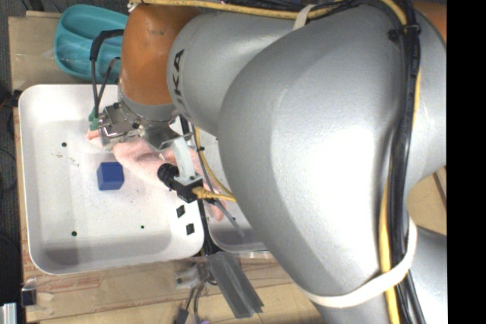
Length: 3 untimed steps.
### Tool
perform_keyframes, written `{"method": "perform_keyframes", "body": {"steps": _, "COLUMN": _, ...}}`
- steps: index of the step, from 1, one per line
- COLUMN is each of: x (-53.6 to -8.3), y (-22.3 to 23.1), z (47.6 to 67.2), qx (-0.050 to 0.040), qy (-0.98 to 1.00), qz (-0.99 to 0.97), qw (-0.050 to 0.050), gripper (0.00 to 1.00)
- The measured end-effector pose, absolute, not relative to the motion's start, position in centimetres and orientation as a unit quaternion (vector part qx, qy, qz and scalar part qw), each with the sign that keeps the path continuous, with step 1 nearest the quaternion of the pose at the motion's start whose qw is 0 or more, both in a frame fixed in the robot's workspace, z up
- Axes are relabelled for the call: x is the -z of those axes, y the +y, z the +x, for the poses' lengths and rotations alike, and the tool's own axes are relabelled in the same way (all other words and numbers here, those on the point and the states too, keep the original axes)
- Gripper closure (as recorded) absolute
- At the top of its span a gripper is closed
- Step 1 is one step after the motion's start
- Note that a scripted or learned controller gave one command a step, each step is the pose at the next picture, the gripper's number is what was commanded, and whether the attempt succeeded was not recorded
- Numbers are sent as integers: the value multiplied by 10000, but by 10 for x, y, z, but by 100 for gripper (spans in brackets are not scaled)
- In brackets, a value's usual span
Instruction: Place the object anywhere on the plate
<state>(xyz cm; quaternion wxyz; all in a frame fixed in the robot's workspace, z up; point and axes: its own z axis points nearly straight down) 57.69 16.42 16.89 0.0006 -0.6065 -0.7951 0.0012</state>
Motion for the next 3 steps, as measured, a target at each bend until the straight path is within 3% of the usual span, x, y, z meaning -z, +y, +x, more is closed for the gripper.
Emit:
{"method": "perform_keyframes", "body": {"steps": 1, "x": -167, "y": 152, "z": 599, "qx": -11, "qy": -7877, "qz": -6161, "qw": 6, "gripper": 100}}
{"method": "perform_keyframes", "body": {"steps": 2, "x": -165, "y": 169, "z": 614, "qx": -8, "qy": -7955, "qz": -6059, "qw": 6, "gripper": 100}}
{"method": "perform_keyframes", "body": {"steps": 3, "x": -190, "y": 161, "z": 656, "qx": -2, "qy": -8285, "qz": -5600, "qw": 3, "gripper": 100}}
